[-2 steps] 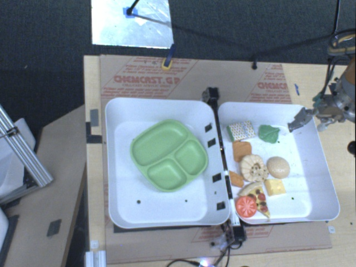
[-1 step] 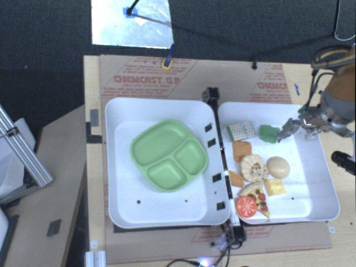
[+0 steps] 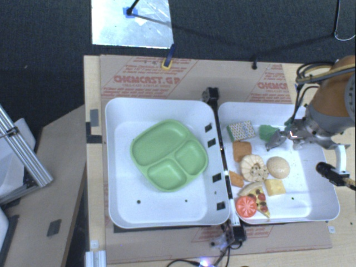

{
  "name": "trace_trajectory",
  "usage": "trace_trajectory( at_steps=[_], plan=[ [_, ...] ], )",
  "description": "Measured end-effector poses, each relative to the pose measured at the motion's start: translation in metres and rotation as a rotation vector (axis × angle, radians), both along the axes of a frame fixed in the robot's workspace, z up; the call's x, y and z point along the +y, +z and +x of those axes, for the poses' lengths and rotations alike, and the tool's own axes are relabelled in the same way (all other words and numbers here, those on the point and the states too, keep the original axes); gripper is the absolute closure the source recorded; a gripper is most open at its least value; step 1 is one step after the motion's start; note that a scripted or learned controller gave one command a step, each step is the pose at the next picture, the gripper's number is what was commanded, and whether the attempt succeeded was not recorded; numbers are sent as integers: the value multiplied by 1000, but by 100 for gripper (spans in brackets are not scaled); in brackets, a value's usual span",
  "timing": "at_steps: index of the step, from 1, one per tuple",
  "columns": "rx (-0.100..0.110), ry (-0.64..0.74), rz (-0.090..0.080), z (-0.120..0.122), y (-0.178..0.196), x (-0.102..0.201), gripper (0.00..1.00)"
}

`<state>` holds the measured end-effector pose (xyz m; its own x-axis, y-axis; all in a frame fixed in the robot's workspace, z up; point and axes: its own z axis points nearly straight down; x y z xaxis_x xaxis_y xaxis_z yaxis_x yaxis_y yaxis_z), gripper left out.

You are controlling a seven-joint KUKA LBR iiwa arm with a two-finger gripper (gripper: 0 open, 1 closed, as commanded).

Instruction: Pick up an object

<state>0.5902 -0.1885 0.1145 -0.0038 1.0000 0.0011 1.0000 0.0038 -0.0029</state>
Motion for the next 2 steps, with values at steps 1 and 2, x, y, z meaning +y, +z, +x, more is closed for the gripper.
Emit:
trace_trajectory(
  at_steps=[1, 2],
  plan=[
    [-3, -1, -1, 1, -31, 0, 0],
    [-7, 0, -2, 2, -19, 0, 100]
  ],
)
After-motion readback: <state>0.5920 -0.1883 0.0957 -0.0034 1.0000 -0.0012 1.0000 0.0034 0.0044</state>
